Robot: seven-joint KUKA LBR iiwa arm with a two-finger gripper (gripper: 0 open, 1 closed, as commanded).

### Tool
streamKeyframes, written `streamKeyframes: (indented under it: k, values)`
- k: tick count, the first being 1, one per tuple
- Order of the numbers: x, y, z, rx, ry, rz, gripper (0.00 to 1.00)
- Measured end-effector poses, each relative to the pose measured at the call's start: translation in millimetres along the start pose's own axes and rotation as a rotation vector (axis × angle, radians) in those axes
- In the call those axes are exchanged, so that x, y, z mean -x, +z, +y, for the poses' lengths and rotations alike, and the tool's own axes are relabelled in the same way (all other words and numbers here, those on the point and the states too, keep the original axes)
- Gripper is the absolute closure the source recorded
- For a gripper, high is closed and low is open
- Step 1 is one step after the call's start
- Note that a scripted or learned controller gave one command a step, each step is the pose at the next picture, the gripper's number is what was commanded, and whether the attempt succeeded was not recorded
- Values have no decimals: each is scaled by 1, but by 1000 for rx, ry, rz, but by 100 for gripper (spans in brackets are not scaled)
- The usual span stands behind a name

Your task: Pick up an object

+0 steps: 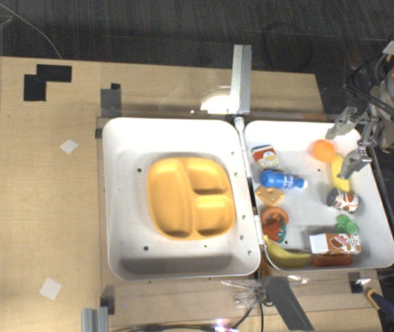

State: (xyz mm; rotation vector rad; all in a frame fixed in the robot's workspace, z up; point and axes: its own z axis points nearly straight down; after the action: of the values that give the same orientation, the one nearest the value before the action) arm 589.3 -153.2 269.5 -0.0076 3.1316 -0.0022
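My gripper [348, 144] hangs over the far right part of the right bin [383, 251], and it is open. One finger [341, 124] is near the bin's back rim, the other [353, 163] lies over a yellow fruit [338, 176]. An orange ball [323, 149] sits just left of the fingers, with nothing held between them. Just below the yellow fruit is a small red-and-white can [344, 200]. Further left lie a blue bottle [282, 180] and a red-and-white packet [267, 158].
The right bin also holds a tan wedge [271, 196], a red and green item [274, 221], a banana [287, 256], a brown carton [335, 243] and a green piece [347, 223]. The left bin [121, 185] holds a yellow divided tray [190, 198].
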Motion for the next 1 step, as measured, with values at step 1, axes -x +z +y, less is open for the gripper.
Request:
streamKeyframes:
  k: [1]
  values:
    - [-23,90,-10,0,334,6,0]
